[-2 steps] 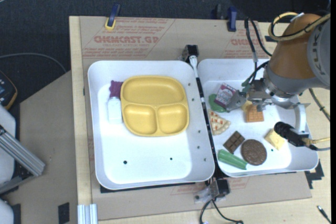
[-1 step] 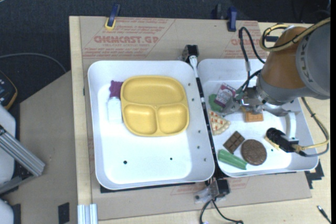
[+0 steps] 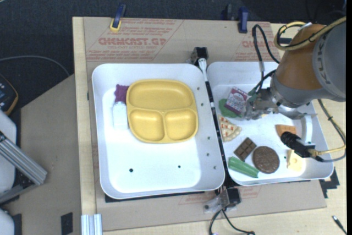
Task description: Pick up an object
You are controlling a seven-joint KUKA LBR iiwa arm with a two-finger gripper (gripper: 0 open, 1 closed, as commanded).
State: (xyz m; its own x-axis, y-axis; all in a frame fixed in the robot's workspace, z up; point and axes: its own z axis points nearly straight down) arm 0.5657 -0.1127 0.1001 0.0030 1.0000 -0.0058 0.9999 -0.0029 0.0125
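My gripper (image 3: 254, 108) is low in the right bin (image 3: 242, 71), at its middle, under the grey and orange wrist. Right beside it on the left lie a purple packet (image 3: 237, 100) and a green piece (image 3: 227, 107); whether it touches them I cannot tell. In front of it lie a pizza slice (image 3: 229, 129), a chocolate bar (image 3: 245, 148), a round brown cookie (image 3: 266, 159), a green bean pod (image 3: 242, 167), a yellow cheese wedge (image 3: 295, 162) and an orange piece (image 3: 285, 130).
The left bin (image 3: 154, 173) holds a yellow divided plate (image 3: 162, 109) and a white bottle with a purple cap (image 3: 119, 107) at the plate's left. A black cable (image 3: 300, 147) from the arm hangs over the right bin's right side.
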